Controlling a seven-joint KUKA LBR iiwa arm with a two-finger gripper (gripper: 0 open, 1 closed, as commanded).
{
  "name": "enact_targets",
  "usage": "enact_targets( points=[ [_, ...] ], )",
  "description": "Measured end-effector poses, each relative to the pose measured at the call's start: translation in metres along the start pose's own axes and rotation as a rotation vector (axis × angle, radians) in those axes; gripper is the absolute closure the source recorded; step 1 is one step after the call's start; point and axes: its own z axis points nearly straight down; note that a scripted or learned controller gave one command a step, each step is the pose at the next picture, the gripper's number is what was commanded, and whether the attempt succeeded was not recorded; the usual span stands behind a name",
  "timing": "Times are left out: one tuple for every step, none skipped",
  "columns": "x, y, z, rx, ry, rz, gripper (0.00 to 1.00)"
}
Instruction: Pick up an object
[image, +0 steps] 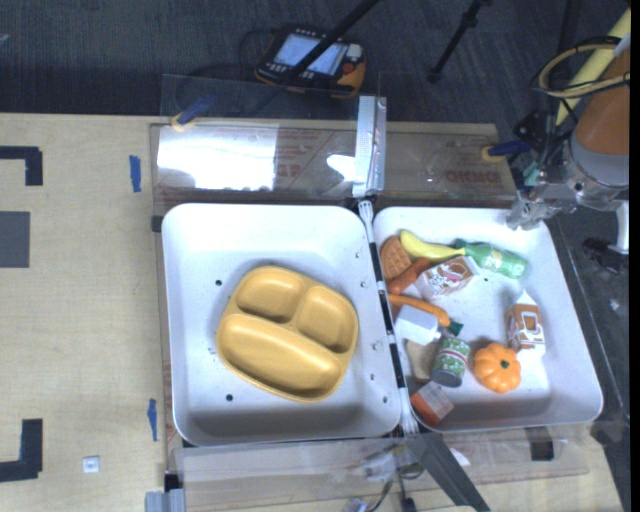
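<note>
From above, two white bins sit side by side on the bench. The left bin (190, 250) holds a yellow tray (288, 331) with three hollows, lying a little askew near the bin's middle.

The right bin (570, 330) holds a scatter of small things, mostly toward its left side. At the far end a banana (428, 246) lies beside a green bottle (494, 260), their ends close together. Just left of the banana, against the bin's left wall, is a brown waffle-like piece (394, 258). Nearer than these a red and white packet (446, 278) lies touching the banana. Below it a carrot (418, 305) runs slantwise, and a white box (416, 325) lies just beside it. A small can (451, 359) with a green label stands near the bin's middle, and an orange pumpkin (497, 367) sits just to its right. A small carton (525, 328) stands farther right, apart from the can. In the near left corner a red and white piece (432, 402) lies against the wall.

The arm (600, 120) is at the far right, outside the bin's far right corner. The gripper (527, 212) hangs over that corner's rim, well apart from the things in the bin; whether it is released or clenched I cannot tell, and nothing is seen in it
</note>
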Motion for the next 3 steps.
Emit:
enact_targets(
  points=[
    [0.002, 0.0, 0.0, 0.002, 0.004, -0.001, 0.0],
    [0.0, 0.0, 0.009, -0.001, 0.003, -0.009, 0.0],
    [0.031, -0.011, 0.032, 0.04, 0.017, 0.146, 0.0]
  ],
)
